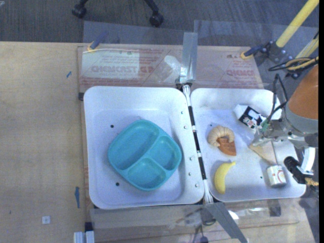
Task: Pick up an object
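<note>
Gripper (267, 130) of mine, a grey two-finger unit, hangs over the right-hand shallow white bin (229, 96), near its right wall, with my grey arm and its orange band (308, 97) entering from the right edge of the camera view. Whether it is spread or closed I cannot tell, since the tip is small and blurred; nothing can be seen held in it.

Contents of the right bin, from left to right:
- a tan, curled croissant-shaped pastry toy (220, 133), lying near the bin's left wall, with an orange-brown wedge (227, 147) touching its lower edge;
- a yellow plastic banana (222, 175), below the pastry toy and apart from it, its stem end pointing up and to the right;
- a small black-and-white box (250, 117), tilted, just up and to the left of my gripper;
- a pale beige triangular piece (265, 151), directly below my gripper;
- a short silver tin can (276, 175), on its side near the bin's lower right corner.

The left-hand shallow white bin (101, 103) holds a turquoise plastic divided plate (144, 154) with three compartments, lying flat near the bin's centre. Both bins sit side by side on a pale wooden bench (35, 135).
</note>
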`<control>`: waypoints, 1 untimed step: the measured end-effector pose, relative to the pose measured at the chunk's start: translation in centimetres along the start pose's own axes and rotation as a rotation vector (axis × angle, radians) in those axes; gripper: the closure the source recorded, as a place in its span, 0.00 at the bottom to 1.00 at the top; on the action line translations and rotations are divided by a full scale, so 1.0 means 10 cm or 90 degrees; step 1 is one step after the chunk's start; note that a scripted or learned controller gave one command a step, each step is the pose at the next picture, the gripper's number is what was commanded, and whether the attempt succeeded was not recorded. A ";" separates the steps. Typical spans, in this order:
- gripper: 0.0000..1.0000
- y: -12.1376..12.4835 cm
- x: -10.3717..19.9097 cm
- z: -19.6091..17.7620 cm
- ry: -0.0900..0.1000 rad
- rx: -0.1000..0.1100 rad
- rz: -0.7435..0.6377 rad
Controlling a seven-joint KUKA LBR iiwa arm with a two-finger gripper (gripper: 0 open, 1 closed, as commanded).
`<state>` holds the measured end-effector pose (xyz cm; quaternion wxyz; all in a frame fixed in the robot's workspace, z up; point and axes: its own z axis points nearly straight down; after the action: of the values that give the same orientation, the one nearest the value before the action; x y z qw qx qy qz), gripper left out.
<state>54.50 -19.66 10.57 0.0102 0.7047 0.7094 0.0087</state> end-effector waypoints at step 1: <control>1.00 -0.13 0.57 -0.69 0.001 0.016 0.002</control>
<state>52.97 -14.00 17.42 0.0005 0.7058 0.7084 0.0002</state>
